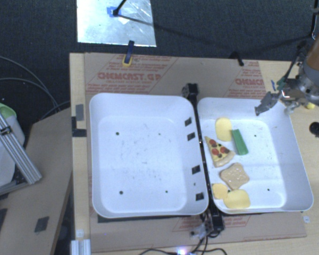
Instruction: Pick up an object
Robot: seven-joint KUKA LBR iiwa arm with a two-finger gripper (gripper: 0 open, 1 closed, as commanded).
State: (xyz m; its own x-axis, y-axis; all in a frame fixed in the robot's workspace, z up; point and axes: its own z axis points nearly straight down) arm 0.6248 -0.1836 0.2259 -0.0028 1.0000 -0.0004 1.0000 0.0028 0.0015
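Note:
The right bin holds several toy food pieces along its left side. They are a pale yellow piece, a green block, a pizza slice, a slice of toast and two yellow pieces at the near corner. My gripper hangs over the far right rim of this bin, up and to the right of the green block. Its fingers stand open with nothing between them.
The left bin lies beside the right one, joined by a black divider with clips. A cardboard sheet lies under both bins. A shiny metal plate sits at the far back.

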